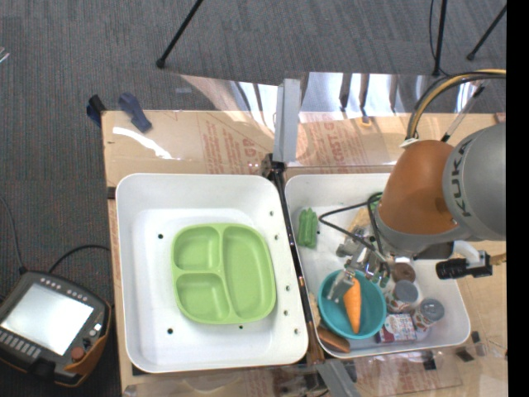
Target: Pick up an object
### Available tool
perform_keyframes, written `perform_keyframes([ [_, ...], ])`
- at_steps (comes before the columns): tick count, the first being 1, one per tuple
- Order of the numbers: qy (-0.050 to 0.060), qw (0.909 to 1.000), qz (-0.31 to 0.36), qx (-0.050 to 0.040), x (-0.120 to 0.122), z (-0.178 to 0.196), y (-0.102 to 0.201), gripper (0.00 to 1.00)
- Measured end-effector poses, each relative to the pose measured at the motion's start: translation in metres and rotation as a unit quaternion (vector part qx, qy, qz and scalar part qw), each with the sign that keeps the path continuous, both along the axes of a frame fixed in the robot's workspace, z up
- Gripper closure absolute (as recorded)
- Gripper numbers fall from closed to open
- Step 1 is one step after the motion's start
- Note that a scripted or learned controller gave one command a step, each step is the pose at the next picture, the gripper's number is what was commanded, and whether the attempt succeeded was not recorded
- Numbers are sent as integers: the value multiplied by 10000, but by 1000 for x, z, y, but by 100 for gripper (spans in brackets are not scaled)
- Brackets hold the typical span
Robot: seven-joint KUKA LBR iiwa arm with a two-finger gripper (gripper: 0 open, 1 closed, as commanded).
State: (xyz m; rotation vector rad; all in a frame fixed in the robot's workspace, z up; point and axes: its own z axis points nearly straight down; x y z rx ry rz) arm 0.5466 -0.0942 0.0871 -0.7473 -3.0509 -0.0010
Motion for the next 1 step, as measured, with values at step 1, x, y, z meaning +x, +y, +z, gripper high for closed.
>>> perform_keyframes([
  [1, -1, 10000, 23, -15, 1, 11, -1, 100],
])
